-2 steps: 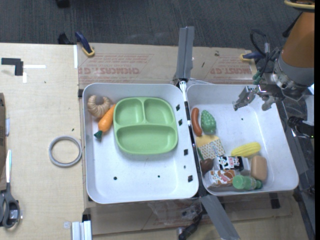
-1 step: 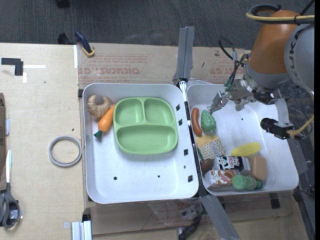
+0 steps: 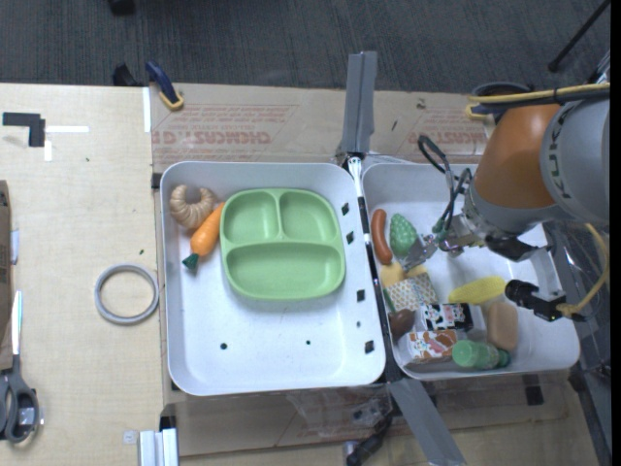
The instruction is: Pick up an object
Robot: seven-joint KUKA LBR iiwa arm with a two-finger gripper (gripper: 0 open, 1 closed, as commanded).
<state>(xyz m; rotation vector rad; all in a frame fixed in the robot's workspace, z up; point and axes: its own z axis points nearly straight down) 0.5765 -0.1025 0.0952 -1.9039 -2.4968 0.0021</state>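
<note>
Hovering pincer (image 3: 419,252) just beside green toy (image 3: 402,233).

A pale green divided plate (image 3: 282,244) sits in the white left bin (image 3: 194,348), beside an orange carrot (image 3: 206,231) and a tan bun (image 3: 189,202). The right bin (image 3: 558,352) holds a yellow banana (image 3: 477,289), a red sausage (image 3: 380,235) and a black-and-white patterned carton (image 3: 444,316).

Tape ring (image 3: 127,292), scissors (image 3: 17,396) on bench (image 3: 78,212)

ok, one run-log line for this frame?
arm: over right bin | gripper: low beside strawberry and hot dog | grasp: none visible | left bin: green tray, carrot
</note>
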